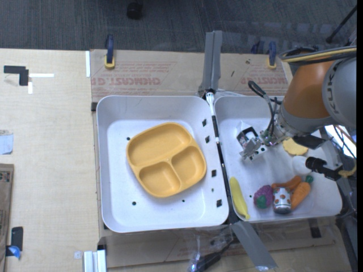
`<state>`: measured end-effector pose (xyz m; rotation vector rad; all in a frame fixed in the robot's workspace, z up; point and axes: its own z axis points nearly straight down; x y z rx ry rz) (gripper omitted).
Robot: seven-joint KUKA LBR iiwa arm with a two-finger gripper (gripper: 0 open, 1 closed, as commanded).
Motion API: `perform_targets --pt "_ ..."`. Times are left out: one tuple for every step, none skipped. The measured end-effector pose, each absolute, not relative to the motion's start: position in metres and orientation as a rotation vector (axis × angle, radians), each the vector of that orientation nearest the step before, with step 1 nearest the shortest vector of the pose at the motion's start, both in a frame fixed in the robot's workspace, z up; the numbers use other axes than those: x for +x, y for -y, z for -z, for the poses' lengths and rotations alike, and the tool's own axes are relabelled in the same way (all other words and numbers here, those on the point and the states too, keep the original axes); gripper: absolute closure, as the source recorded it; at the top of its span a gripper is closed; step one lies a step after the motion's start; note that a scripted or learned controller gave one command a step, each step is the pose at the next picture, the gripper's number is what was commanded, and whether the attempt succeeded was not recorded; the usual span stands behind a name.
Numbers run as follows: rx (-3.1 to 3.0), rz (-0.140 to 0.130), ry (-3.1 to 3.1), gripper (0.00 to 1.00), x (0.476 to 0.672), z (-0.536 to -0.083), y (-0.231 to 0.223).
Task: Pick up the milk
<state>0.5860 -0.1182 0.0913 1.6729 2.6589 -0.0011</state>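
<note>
1. milk (282, 200): taken to be the small white-and-red container, though too small to confirm. it stood near the front of the right bin (255, 169).
2. neighbours: purple grapes (262, 196) touched it on one side, carrot (300, 192) on the other, and banana (239, 198) lay beyond the grapes.
3. handling, judged: a light, stiff toy with smooth sides, likely slippery. best gripped across the body from above, along the axis free of the neighbours.
4. gripper (250, 144) hung low over the bin floor, well apart from the milk, with nothing seen in it. open or closed: could not tell.
5. left bin (113, 152) held a yellow divided plate (165, 159).
</note>
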Motion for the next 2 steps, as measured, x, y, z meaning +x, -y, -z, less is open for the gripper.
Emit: perform_targets --pt "1.678 0.001 -2.655 1.0 0.586 -0.1 0.119" --pt "1.85 0.002 -2.537 1.0 0.641 -0.192 0.065"
